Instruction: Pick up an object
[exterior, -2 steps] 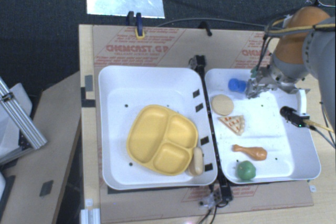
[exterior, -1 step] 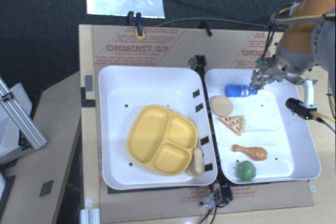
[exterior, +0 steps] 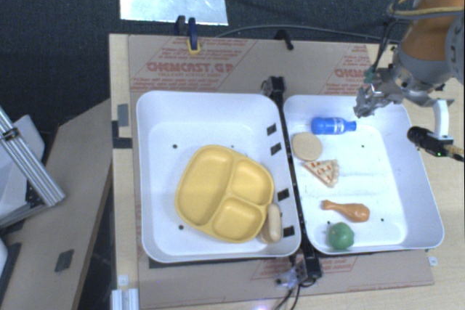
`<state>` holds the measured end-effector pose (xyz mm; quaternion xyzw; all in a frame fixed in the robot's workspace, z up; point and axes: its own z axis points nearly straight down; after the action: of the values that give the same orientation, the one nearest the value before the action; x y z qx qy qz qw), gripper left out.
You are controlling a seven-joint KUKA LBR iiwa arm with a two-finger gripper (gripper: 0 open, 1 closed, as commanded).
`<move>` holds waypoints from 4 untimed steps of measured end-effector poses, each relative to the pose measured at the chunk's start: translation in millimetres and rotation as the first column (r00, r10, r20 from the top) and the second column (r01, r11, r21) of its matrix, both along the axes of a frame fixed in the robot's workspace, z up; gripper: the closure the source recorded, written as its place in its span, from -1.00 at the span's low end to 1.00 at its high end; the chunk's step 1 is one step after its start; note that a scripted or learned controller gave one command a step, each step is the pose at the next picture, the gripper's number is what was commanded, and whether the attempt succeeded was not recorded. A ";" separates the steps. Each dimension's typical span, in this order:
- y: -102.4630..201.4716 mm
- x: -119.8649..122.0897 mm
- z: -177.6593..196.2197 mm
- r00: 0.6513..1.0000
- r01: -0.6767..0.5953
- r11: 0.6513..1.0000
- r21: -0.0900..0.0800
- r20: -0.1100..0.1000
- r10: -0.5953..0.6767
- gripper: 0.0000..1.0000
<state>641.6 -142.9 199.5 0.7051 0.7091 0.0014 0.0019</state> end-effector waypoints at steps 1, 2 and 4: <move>0.1 0.4 43.8 1.000 0.000 1.000 0.000 0.001 0.000 1.00; -0.1 1.6 69.9 1.000 0.000 1.000 0.000 0.001 0.000 1.00; 92.6 -16.6 59.2 1.000 -0.003 1.000 0.002 -0.004 0.003 1.00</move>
<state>625.0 -50.3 258.7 0.7041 0.7101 0.0009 -0.0002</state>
